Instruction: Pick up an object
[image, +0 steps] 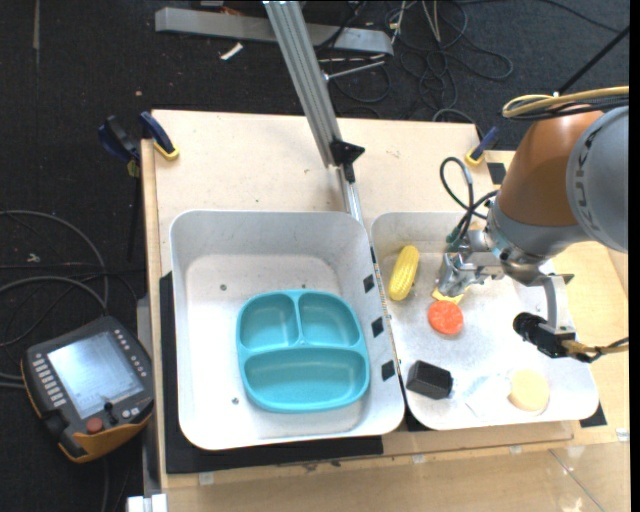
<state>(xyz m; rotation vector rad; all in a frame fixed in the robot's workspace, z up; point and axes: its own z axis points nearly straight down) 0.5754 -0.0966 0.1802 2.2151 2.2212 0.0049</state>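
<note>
This is a robotics lab: a plywood bench (250, 160) on dark carpet, loose cables (440, 50) trailing behind, a handheld control pendant (88, 385) on the floor, clamps (160, 135) at the bench corners.

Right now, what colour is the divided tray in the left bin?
Teal blue; the divided tray shows plainly in the camera view.

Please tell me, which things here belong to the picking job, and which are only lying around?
For the job:
claw
orange-red toy, directly under the claw
yellow corn
black block
pale round piece
right bin holding these four

Lying about:
teal divided tray in the left bin
handheld control pad
</note>
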